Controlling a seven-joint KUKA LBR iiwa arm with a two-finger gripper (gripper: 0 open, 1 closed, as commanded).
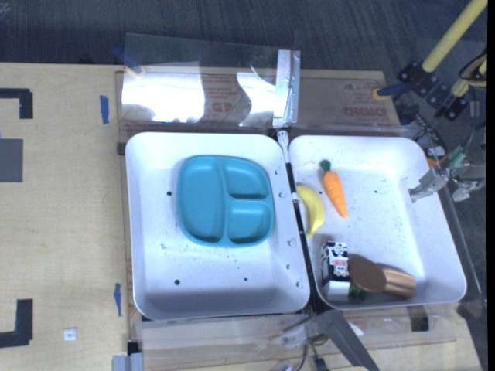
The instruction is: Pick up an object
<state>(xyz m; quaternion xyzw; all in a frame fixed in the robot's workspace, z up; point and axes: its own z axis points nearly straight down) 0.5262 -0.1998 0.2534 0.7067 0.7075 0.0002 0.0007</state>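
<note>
Sitting side by side on the bench, two white bins hold everything. A blue divided plate lies in the left bin. Along the right bin's left wall rests a banana, with a toy carrot just beside it. Near the front wall lie a small black-and-white carton and a brown brush-like object — touching. The gripper hangs over the right bin's far right rim — holding nothing visible; its opening cannot be told.
</note>
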